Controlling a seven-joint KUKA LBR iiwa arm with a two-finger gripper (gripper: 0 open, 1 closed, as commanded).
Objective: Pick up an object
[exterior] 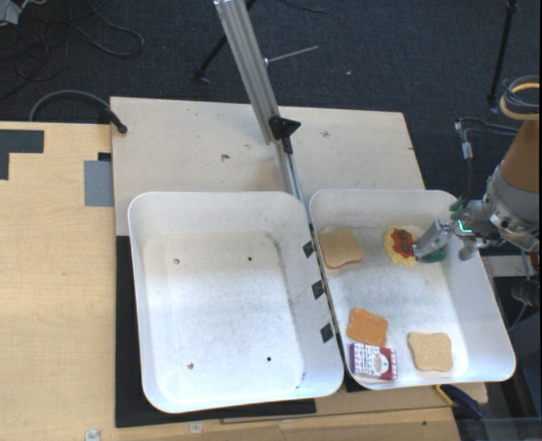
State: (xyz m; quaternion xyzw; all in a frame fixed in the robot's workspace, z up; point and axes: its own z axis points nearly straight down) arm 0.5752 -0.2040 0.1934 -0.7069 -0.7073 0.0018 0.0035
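Note:
In the right bin [473, 288], a yellow and red toy food piece [399, 244] lies near the far right. My gripper [430, 246] reaches in from the right, low over the bin, its tip right beside that piece on its right side and seemingly touching it. Nearby, a tan bread slice [341, 247] rests close to the bin's left wall. Toward the front lie an orange slice [367, 325], a red and white carton [373, 361] and a tan toast [431, 351].
The left bin [218, 301] sits beside the right one, with black clips [316, 288] along the shared rim. A slanted aluminium rail [253, 72] rises behind the bins. Wooden board lies to the left.

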